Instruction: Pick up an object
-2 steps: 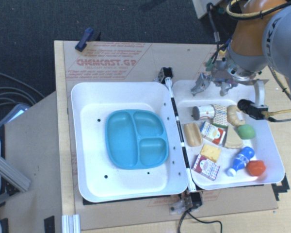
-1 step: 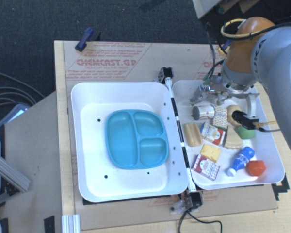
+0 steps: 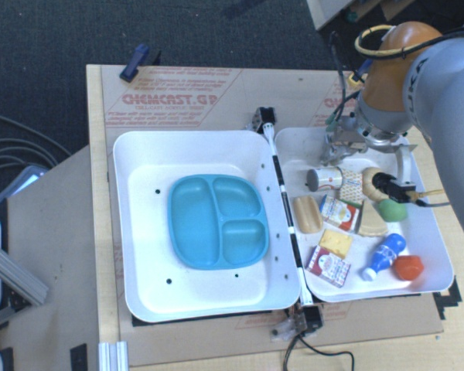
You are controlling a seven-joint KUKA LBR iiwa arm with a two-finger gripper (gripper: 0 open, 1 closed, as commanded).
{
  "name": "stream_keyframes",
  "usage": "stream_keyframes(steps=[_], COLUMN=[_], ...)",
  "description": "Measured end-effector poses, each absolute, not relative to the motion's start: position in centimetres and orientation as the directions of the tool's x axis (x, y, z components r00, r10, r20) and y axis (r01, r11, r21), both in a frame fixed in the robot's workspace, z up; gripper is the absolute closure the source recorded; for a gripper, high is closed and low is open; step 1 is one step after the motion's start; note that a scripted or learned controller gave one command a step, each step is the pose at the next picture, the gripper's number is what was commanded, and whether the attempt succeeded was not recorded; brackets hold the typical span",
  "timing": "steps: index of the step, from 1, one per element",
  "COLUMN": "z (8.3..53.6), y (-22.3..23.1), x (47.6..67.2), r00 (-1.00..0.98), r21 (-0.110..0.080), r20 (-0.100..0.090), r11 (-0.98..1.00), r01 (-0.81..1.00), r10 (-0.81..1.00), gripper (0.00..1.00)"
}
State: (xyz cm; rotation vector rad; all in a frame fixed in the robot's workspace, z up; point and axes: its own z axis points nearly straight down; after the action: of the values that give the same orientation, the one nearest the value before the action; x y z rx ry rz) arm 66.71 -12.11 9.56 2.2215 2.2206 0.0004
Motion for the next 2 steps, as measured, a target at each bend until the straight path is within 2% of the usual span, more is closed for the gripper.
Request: stream_keyframes(steps=[1, 2], z=[18.61, 18.48], y=[-5.16, -5.26], x=[63.08, 62.99], r00=[-0.002, 0.0], r21=[0.002, -0.001], r20=[0.001, 0.001], r11=[0.002, 0.0], r01=[1.0, 1.0], r10=[1.0, 1.0], gripper=[1.0, 0.0])
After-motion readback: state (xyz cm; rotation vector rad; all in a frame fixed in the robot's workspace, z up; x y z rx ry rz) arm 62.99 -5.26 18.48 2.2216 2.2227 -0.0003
